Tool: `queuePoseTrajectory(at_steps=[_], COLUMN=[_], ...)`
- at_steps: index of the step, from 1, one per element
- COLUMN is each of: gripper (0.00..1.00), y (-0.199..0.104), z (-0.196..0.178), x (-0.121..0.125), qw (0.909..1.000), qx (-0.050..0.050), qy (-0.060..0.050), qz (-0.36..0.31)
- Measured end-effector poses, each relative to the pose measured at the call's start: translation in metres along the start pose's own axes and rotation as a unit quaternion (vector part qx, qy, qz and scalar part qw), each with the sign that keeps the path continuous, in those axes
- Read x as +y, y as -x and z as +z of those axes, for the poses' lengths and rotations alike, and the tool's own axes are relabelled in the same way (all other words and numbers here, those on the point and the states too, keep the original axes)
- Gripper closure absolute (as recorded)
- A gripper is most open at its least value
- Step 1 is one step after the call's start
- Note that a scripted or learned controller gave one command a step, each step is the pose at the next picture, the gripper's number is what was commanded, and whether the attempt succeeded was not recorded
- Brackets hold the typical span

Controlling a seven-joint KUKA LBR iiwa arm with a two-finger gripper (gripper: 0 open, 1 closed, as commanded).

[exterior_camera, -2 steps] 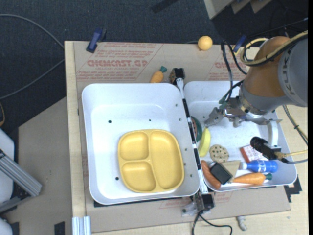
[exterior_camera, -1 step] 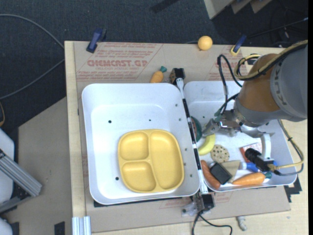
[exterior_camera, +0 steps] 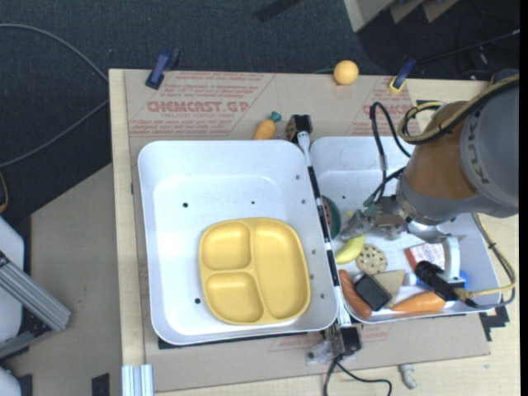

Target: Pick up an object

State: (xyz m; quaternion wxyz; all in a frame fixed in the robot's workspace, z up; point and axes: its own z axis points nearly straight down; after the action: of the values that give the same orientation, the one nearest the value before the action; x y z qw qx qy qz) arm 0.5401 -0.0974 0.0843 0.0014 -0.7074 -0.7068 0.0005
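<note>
Right bin (exterior_camera: 346, 151): yellow banana (exterior_camera: 350, 249), round speckled cookie (exterior_camera: 373, 259), orange carrot (exterior_camera: 417, 304).

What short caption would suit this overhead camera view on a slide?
Grey-and-orange arm lowers its tool into the cluttered right bin, while a yellow divided plate sits in the left bin.

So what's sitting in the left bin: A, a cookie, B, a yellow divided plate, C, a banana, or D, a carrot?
B: the yellow divided plate lies in the left bin, while the food items sit in the right bin under the arm.
</note>
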Motion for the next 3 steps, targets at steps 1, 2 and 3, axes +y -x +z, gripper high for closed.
queuePoseTrajectory(at_steps=[1,2,3], gripper=[0.0,0.0,0.0], y=[0.118,0.116,0.091], z=[-0.001,-0.065,-0.004], x=[0.045,-0.016,-0.049], qw=[1.0,1.0,1.0], qx=[0.001,-0.001,-0.004], qy=[0.002,0.001,0.008], qz=[-0.001,0.0,0.0])
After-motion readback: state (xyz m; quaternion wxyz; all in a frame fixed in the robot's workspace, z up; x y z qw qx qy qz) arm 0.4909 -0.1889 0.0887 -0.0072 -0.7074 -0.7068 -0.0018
